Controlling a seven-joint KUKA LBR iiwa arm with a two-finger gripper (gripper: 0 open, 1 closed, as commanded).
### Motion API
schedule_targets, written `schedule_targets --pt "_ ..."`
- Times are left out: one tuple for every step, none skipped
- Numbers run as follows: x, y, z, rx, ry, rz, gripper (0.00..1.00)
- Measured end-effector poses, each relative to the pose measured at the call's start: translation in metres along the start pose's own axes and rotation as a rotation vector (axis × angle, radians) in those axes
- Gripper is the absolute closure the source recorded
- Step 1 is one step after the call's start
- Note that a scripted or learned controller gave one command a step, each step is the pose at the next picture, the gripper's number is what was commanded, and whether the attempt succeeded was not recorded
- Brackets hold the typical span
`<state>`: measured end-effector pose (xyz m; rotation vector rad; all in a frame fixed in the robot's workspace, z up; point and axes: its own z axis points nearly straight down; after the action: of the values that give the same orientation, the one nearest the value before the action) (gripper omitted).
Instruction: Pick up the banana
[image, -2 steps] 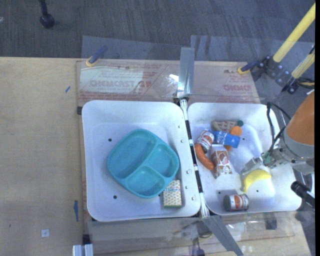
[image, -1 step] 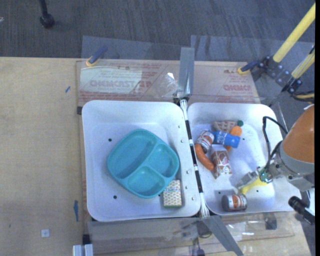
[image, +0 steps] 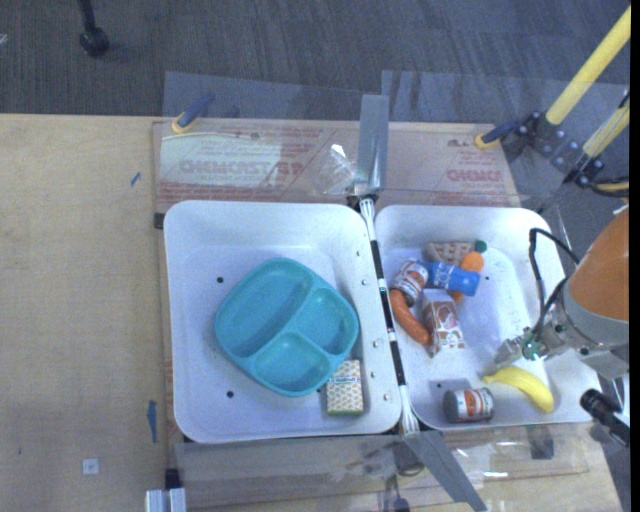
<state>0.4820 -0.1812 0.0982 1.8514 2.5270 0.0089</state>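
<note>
One can (image: 468, 404) lies beside banana (image: 524, 385); pincer (image: 518, 349) above, grip state unclear.

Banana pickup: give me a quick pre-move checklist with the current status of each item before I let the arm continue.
1. Banana located, in the right bin near its front right corner: ok.
2. Gripper positioned close to the banana, just above its left end in the view: ok.
3. Banana between the fingers: not ok, it lies on the bin floor.
4. Finger opening: cannot tell, too small and blurred.
5. Clearance from the can: ok, it lies apart, to the banana's left.
6. Other clutter, such as the carrot and blue bottle, away from the banana: ok.
</note>
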Motion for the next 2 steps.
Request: schedule_targets --pt "0.0 0.0 0.0 0.0 0.0 0.0 0.0" --pt "-0.031 -0.009 0.01 0.003 0.009 -0.059 0.0"
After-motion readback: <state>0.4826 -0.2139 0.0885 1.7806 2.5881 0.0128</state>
